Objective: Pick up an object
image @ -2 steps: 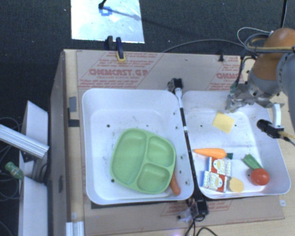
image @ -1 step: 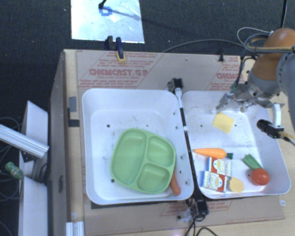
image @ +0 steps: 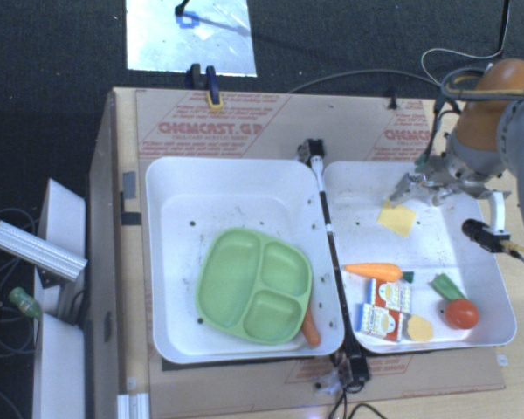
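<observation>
My gripper [image: 417,196] hangs over the back of the right bin [image: 362,182], its fingers spread open with nothing between them. A flat yellow square slice [image: 397,220] lies on the bin floor just below and left of the fingertips, its top corner close to the left finger [image: 395,199]. Further forward in the same bin lie an orange carrot [image: 375,271], a red and white printed carton [image: 384,309], a pale yellow round piece [image: 418,328], a red tomato [image: 460,313] and a green piece [image: 445,285].
The left bin [image: 183,190] holds a green divided plate [image: 255,284], with a brown sausage [image: 310,330] beside its front right edge. A raised divider [image: 326,212] separates the two bins. The arm [image: 498,103] enters from the right, above the right bin's back corner.
</observation>
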Action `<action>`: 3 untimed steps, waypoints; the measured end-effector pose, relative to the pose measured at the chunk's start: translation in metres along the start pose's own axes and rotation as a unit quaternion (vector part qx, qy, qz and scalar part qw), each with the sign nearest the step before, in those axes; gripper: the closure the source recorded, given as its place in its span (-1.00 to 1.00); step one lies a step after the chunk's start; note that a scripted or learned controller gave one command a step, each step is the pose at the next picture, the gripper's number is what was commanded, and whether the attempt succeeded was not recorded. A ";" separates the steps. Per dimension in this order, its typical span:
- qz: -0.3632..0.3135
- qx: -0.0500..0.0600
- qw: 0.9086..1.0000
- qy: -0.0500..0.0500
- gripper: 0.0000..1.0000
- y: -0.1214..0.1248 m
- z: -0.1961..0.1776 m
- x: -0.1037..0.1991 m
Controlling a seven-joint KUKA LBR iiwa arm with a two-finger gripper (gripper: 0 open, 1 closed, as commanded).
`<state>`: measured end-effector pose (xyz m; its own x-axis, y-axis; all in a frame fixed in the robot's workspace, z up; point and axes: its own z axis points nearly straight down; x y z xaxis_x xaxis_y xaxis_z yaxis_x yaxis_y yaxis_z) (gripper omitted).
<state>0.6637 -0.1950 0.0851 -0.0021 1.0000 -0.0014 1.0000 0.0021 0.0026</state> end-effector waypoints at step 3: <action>0.001 0.001 1.000 0.001 -1.00 -0.067 0.001 0.015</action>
<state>0.5965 -0.1799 0.0842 -0.0008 1.0000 -0.0003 1.0000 0.0008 0.0006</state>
